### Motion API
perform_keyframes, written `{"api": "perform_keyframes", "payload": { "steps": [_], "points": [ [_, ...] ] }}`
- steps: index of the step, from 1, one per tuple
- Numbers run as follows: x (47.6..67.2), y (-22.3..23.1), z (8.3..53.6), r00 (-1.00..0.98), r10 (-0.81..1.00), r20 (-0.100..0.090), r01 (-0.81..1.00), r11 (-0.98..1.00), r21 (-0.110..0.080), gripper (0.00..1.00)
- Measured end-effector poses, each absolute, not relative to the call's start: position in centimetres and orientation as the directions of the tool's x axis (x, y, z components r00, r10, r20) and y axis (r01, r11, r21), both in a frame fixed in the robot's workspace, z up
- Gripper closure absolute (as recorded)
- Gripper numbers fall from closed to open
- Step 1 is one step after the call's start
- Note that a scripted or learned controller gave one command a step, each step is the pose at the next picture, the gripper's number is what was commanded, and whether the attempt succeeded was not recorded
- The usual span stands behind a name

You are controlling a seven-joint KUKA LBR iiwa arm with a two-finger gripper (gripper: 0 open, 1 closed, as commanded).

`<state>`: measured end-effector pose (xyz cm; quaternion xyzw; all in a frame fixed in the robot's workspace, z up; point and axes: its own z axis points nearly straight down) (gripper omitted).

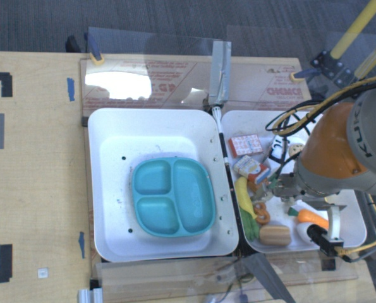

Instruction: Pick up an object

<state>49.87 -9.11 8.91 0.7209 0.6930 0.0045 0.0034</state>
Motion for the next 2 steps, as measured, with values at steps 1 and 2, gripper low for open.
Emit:
{"api": "perform_keyframes", "payload": {
  "steps": [1, 2],
  "points": [
    [48.54, -11.65, 8.97, 0.084, 0.996, 0.005, 0.996, -0.084, 0.013, 0.0],
    [48.54, -11.64, 8.97, 0.084, 0.996, 0.005, 0.996, -0.084, 0.013, 0.0]
  ]
}}
